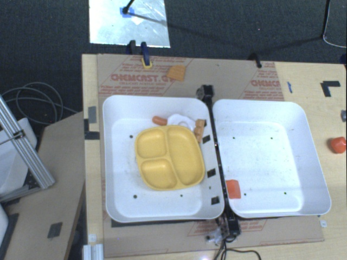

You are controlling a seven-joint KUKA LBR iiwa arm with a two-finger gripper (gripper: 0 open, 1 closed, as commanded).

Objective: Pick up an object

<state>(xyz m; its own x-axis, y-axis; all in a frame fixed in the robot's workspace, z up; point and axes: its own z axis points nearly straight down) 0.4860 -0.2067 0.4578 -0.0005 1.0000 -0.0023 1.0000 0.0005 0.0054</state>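
Observation:
A yellow divided plate (168, 157) lies in the left bin (122, 199), near its middle. Behind the plate rest a small orange sausage-shaped piece (159, 121), a white object (179, 121) and a tan block (199, 129) by the bin's right wall. An orange-red block (232, 188) sits in the right bin (303, 199), at its front left corner.
A tan piece (177, 72) lies on the bench behind the bins. An orange object (338, 144) sits on the bench to the right of the right bin. A shiny sheet (129, 15) lies on the floor at the back. A metal frame (21, 145) stands at left.

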